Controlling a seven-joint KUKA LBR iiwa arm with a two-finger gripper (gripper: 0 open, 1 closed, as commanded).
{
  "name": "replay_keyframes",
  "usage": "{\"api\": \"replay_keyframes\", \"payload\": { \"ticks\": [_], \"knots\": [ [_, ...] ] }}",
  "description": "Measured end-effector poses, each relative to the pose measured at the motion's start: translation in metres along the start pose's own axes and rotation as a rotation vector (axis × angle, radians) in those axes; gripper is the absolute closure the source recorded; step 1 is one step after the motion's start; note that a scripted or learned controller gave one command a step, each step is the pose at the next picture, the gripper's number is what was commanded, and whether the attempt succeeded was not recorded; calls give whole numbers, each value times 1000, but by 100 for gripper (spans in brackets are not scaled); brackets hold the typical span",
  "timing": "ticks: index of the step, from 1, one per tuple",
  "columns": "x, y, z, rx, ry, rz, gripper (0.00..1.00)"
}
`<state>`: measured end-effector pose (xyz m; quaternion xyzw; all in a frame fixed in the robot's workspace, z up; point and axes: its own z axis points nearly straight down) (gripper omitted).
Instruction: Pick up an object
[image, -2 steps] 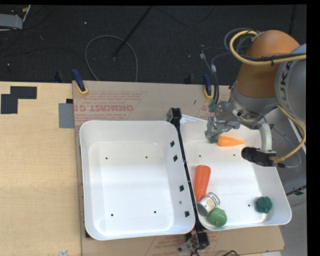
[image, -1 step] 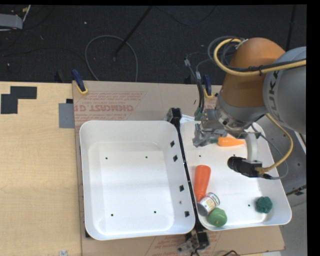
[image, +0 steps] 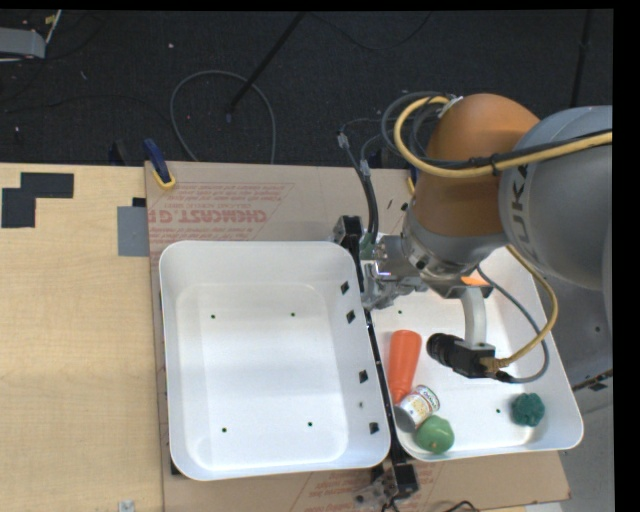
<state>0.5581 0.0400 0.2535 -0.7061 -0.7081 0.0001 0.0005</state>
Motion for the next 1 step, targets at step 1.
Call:
{"api": "replay_keyframes", "payload": {
  "ticks": [1],
  "knots": [
    [46, -26, 9, 1, 0, -1, 100]
  ]
}}
